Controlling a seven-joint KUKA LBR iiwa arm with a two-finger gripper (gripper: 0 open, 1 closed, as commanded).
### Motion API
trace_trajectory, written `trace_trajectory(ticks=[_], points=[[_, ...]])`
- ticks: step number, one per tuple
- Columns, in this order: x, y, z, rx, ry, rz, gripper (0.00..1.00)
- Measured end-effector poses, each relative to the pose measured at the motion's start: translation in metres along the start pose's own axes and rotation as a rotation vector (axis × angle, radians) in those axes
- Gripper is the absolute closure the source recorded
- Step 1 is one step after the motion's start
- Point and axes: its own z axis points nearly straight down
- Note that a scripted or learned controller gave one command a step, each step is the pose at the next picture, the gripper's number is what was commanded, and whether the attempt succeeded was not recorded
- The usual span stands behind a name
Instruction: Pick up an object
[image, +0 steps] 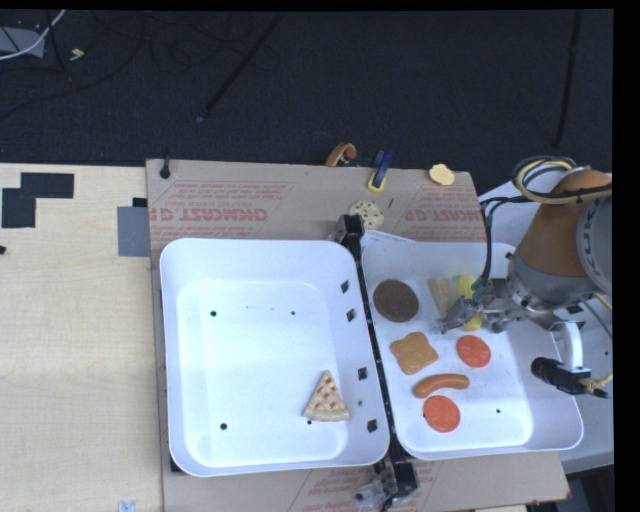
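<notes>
Over the right bin (545, 432), near its upper right: gripper (462, 318) low beside a yellow piece (466, 287).

Fingers too small and dark to judge, so cannot tell whether spread or closed, nor whether anything is held. Just left of the gripper: pale yellow wedge (441, 293), then brown round patty (396, 300). Below the gripper: red slice (474, 351), toast-coloured piece (414, 352), sausage (441, 384), second red slice (442, 413), all lying apart on the bin floor. Far left of the gripper, in the left bin (190, 300): pizza slice (326, 398) near the lower right corner. Above the gripper, on cardboard (250, 205) behind the bins: cookie (367, 213), blue-and-yellow clip (379, 171), small yellow lump (442, 175).
</notes>
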Motion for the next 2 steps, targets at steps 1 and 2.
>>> trace_trajectory(ticks=[1,2], points=[[0.035,0.052,0.000,0.000,0.001,-0.004,0.00],[0.033,0.050,-0.010,0.003,0.000,-0.004,1.00]])
